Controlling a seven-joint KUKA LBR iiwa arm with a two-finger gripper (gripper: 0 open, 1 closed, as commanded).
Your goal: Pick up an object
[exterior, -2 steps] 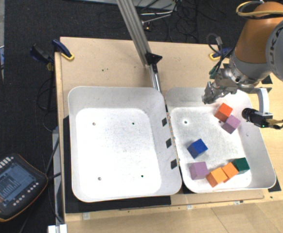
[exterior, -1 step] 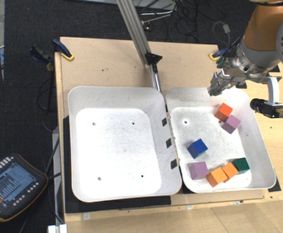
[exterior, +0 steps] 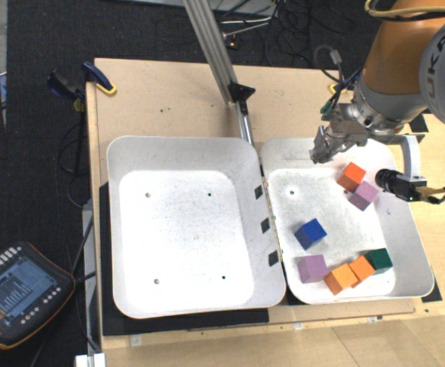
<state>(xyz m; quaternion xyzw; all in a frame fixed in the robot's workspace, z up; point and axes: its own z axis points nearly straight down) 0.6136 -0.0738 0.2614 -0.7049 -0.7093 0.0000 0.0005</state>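
Several small blocks lie in the right bin [exterior: 406, 274]. An orange block [exterior: 352, 177] sits near the bin's far right side, touching a light purple block [exterior: 363, 195]. A blue block [exterior: 310, 233] lies mid-bin. At the near edge are a purple block [exterior: 311, 268], another orange block [exterior: 342, 275] and a green block [exterior: 378, 261]. My gripper [exterior: 321, 153] hangs above the far part of the right bin, just left of the far orange block. Nothing shows between its fingers.
The left bin [exterior: 123, 205] stands beside the right one, with a metal pole [exterior: 211, 40] slanting in from the back between them. A teach pendant [exterior: 16, 293] lies off the bench at the lower left. Cables trail at the right.
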